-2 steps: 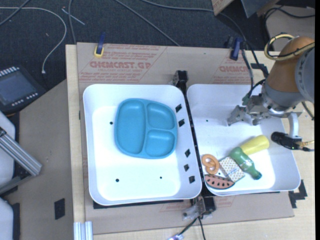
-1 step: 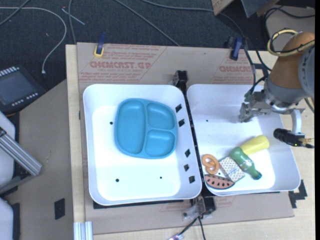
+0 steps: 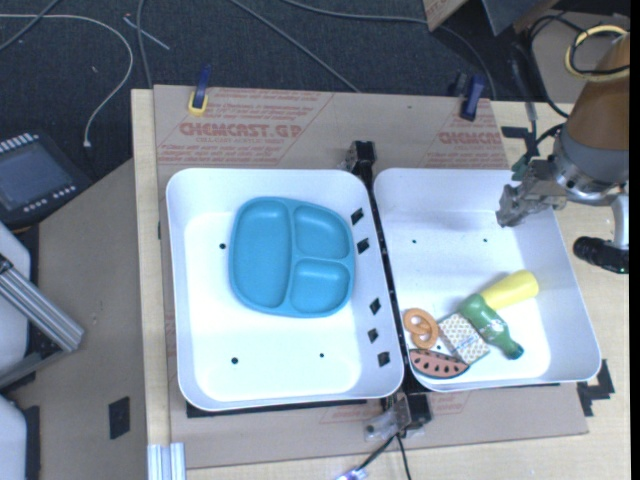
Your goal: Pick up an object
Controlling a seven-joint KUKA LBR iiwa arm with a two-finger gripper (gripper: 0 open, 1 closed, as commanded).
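gripper [image 3: 512,211], claw state i cannot tell, hovers at one o'clock of the bottle [image 3: 496,316]; crowded toys risk a glancing miss.

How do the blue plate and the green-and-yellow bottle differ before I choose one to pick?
The blue plate lies flat in the left bin, alone; the bottle lies on its side in the right bin, beside a pretzel and a watermelon slice. The plate is wide, shallow and divided into three compartments; the bottle is narrow and far smaller. The plate is one colour; the bottle is two-tone. The tool hangs over the right bin, touching neither.
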